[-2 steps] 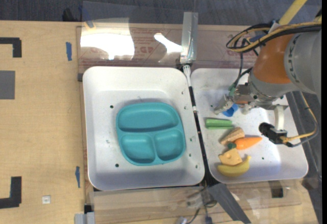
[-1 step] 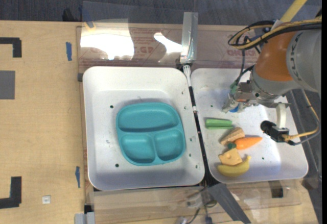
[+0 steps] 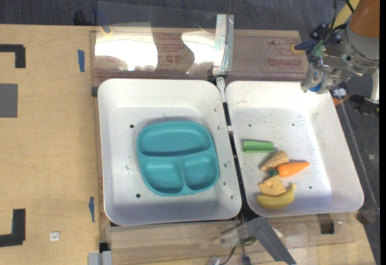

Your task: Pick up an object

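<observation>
Hovering at the right bin's (image 3: pixel 338 137) far corner, the pincer (image 3: pixel 318 81) points downward.

A: What sits where on the counter (image 3: pixel 48 155)?

B: Two bins side by side. The left bin (image 3: pixel 114 137) holds a divided tray (image 3: pixel 177 157) near its middle.

A: And the right bin (image 3: pixel 325 137)?

B: Toy foods cluster in its near half: a bean pod (image 3: pixel 257 145) farthest back, a carrot (image 3: pixel 291 168) right of a wedge (image 3: pixel 272 159), and a banana (image 3: pixel 277 198) nearest. The end effector (image 3: pixel 316 81) hangs over its far right corner.

toy food (image 3: pixel 276 174) clustered, right bin (image 3: pixel 313 114) otherwise open
</observation>
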